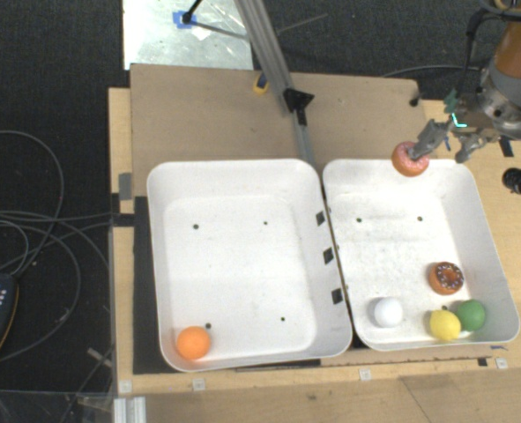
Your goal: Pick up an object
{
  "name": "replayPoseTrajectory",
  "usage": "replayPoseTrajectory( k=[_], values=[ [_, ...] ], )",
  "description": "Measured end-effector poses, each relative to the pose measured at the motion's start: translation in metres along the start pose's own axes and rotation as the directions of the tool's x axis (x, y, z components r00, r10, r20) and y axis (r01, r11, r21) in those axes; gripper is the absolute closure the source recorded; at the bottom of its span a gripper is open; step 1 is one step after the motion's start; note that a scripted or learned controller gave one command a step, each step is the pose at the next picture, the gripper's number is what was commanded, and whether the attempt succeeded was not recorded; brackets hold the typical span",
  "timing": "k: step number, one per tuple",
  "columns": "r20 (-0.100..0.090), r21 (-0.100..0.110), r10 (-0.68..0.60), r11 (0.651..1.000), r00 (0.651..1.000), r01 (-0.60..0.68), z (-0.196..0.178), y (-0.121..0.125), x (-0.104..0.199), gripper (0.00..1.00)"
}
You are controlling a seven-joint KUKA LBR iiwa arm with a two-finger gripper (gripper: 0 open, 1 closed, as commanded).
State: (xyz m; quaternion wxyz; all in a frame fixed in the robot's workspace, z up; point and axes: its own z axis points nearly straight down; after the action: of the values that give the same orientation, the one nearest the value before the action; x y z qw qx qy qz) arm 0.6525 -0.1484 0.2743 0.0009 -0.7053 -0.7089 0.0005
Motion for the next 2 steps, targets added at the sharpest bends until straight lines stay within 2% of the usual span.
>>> replayPoseTrajectory(
  k=[1, 2],
  values=[
    [0.002, -0.003, -0.002, 1.0, 1.0, 0.002, -0.002, 0.001, 0.0, 0.0],
    [0.001, 0.0, -0.002, 1.0, 1.0, 0.002, 0.041, 0.005, 0.005, 0.0]
  ],
)
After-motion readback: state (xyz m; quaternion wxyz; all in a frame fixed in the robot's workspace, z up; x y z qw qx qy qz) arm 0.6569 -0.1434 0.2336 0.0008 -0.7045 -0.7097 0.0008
